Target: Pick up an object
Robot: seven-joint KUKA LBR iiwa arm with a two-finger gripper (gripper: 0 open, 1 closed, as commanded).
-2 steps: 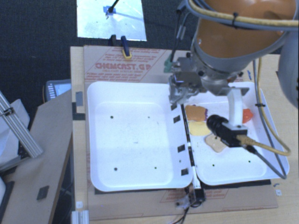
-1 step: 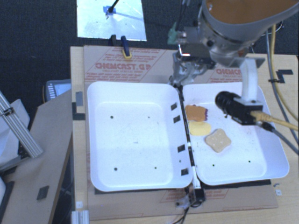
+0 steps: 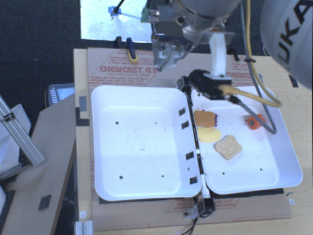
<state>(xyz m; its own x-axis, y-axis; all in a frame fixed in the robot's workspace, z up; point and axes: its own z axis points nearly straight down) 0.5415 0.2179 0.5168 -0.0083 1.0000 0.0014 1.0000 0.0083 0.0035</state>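
From my station I took the orange-brown toy slab (image 3: 205, 118) in the right-hand bin (image 3: 288, 173) as the likeliest thing to lift. It lay flat just inside that bin's left wall, touching the pale yellow disc (image 3: 209, 135) on its near side. A tan waffle-like piece (image 3: 228, 147) sat just beyond the disc, and a small orange-red toy (image 3: 254, 122) lay well apart toward the bin's right, under the yellow cable (image 3: 252, 98).

The gripper (image 3: 166, 58) hung above the cardboard behind the bins, over the far edge of the left bin (image 3: 105, 190). It carried nothing that I could see; whether it was spread or closed I could not tell through the blur.

The slab lay nearer me than the gripper and to its right. I judged its long axis to run roughly across the bin, so the wrist would need to come forward and across the divide.
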